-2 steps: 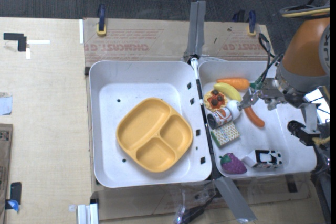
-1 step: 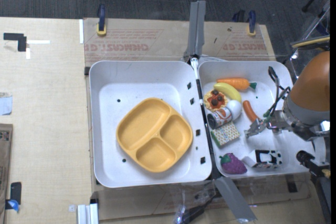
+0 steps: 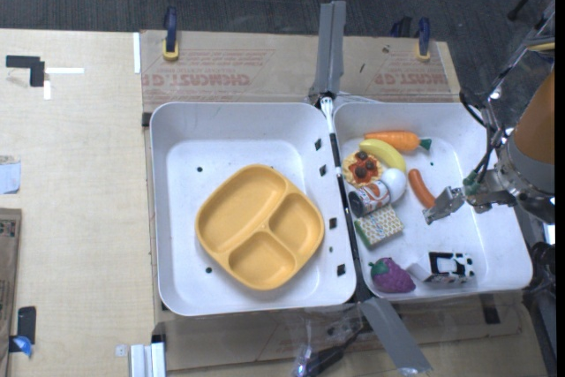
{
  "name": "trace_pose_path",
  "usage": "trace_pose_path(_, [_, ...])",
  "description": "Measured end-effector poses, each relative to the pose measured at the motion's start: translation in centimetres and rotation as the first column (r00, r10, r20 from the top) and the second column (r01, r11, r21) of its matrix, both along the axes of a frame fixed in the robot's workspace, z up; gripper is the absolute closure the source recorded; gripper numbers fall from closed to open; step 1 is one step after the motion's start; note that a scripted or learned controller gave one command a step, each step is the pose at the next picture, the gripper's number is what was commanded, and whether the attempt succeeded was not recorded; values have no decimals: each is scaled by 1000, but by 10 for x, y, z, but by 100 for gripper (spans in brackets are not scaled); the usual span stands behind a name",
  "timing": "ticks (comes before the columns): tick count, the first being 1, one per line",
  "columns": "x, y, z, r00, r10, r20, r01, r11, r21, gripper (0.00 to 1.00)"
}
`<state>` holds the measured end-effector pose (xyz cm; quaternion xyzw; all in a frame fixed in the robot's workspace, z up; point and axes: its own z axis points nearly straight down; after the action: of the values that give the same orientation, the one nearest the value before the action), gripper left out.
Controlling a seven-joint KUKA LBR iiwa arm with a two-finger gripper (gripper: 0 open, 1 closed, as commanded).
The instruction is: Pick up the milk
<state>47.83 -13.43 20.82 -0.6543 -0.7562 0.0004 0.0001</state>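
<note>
I see milk (image 3: pixel 451 267) near right bin (image 3: pixel 494 282) rim at 5 o'clock, bare floor around it. Gripper (image 3: pixel 444 204) above at 12, holding nothing; opening unclear.

The divided plate (image 3: pixel 259 228) lies in the left bin (image 3: pixel 168 190); the milk (image 3: pixel 450 267) in the right bin (image 3: pixel 494 278).

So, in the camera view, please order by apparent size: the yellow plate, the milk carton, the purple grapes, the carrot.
1. yellow plate, clearly largest
2. carrot, milk carton and purple grapes look too alike to rank.
</note>
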Motion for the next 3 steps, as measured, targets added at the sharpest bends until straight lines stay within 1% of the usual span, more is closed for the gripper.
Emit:
trace_pose_path(1, [-2, -37, -107, 1000, -20, -2, 20, 1000, 1, 0])
trace_pose_path(2, [28, -71, -117, 998, 61, 1, -61, 998, 0, 0])
trace_pose_path(3, [0, -7, -67, 997, 78, -2, -78, 997, 1, 0])
